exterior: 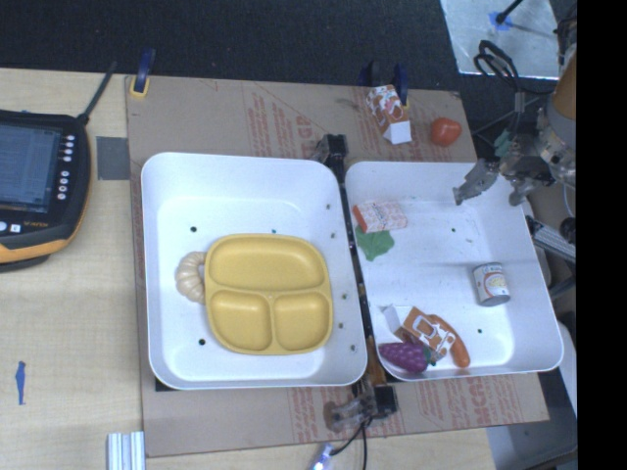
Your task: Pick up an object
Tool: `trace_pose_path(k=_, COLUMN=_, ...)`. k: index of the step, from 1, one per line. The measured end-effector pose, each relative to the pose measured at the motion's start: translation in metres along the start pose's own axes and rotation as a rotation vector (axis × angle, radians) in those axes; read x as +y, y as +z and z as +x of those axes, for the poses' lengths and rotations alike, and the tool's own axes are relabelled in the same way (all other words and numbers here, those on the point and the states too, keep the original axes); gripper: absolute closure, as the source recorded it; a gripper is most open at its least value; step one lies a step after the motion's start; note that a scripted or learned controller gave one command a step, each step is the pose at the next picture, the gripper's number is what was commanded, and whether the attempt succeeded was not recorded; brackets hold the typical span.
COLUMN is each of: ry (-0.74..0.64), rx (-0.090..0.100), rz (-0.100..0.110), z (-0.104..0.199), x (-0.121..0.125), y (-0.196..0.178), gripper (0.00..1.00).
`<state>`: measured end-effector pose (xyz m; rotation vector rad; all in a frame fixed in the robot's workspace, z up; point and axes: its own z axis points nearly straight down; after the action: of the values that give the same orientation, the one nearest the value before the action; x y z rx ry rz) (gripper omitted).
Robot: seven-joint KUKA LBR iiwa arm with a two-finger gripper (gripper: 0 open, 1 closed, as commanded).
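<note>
My gripper [492,192] hovers over the far right corner of the right bin [519,243], its two fingers spread apart with nothing between them. Below it in that bin lies a small can [490,284] on its side. Along the bin's left side are a pink snack packet [379,215] and a green leafy piece [375,244]. At the near edge sit an orange packet [429,329], a purple bunch of grapes [404,357] and an orange carrot [458,349].
The left bin [176,204] holds a yellow divided plate [266,292] with a beige ridged item [190,275] at its left. Behind the bins stand a small carton [389,114] and a red tomato [446,130]. A control pendant [34,184] lies far left.
</note>
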<state>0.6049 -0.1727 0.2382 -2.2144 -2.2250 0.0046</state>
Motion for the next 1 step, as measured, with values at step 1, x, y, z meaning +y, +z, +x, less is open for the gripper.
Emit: trace_pose_path(k=1, ry=0.000, rx=-0.001, rz=0.002, z=-0.0395, x=-0.0043, y=0.1230, gripper=0.00)
